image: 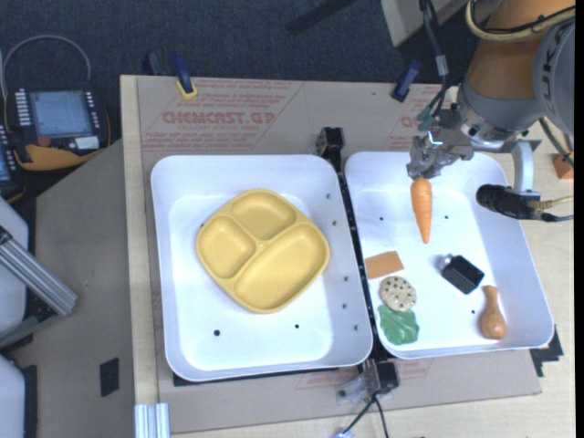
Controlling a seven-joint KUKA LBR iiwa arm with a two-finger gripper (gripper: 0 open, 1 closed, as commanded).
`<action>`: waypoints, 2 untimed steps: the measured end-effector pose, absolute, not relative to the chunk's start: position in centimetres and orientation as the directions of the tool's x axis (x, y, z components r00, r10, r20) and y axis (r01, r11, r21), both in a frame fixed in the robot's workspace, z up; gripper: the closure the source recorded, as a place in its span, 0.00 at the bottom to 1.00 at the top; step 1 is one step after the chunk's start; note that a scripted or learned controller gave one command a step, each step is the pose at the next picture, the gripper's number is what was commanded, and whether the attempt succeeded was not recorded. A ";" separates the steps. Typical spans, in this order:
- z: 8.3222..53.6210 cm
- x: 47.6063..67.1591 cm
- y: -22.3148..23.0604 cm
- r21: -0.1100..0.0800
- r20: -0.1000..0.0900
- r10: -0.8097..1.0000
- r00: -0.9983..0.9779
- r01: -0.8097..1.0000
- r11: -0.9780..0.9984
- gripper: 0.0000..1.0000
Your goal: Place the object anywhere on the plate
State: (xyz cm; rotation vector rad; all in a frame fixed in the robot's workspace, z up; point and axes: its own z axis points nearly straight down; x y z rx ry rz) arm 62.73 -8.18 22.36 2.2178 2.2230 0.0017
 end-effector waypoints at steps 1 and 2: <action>22.5 63.9 -3.6 0.002 0.000 1.000 -0.005 1.000 0.005 1.00; 23.3 64.0 2.1 0.002 0.000 1.000 -0.003 1.000 0.003 1.00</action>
